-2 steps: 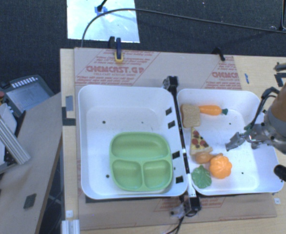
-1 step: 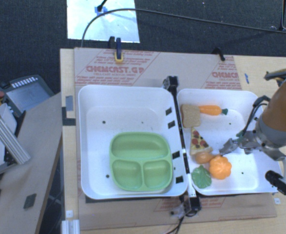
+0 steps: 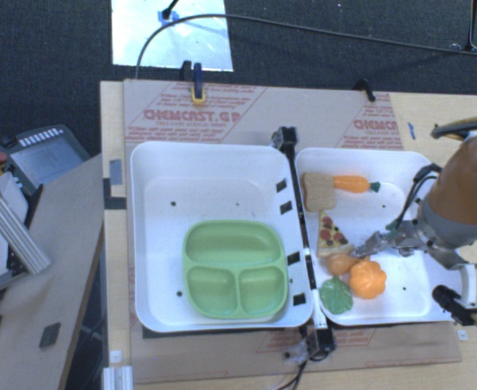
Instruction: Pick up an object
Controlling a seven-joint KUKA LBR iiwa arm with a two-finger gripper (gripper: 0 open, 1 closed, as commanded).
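The right bin (image 3: 401, 187) holds several toy foods. An orange carrot (image 3: 352, 184) lies at the back beside a tan bread slice (image 3: 318, 191). A pizza slice (image 3: 331, 236) lies at the left-centre. Near the front are a tan-orange piece (image 3: 340, 263), a round orange fruit (image 3: 368, 279) and a green leafy piece (image 3: 336, 296). My gripper (image 3: 366, 248) reaches in from the right, low over the bin. Its tip sits just above the orange fruit and right of the pizza slice. Nothing visibly hangs from it.
The left bin (image 3: 165, 185) holds a green divided plate (image 3: 235, 268). A black divider (image 3: 297, 218) runs between the bins. The arm's orange band and grey wrist (image 3: 466, 193) cover the right bin's right side. A grey device (image 3: 43, 159) sits on a side table at the left.
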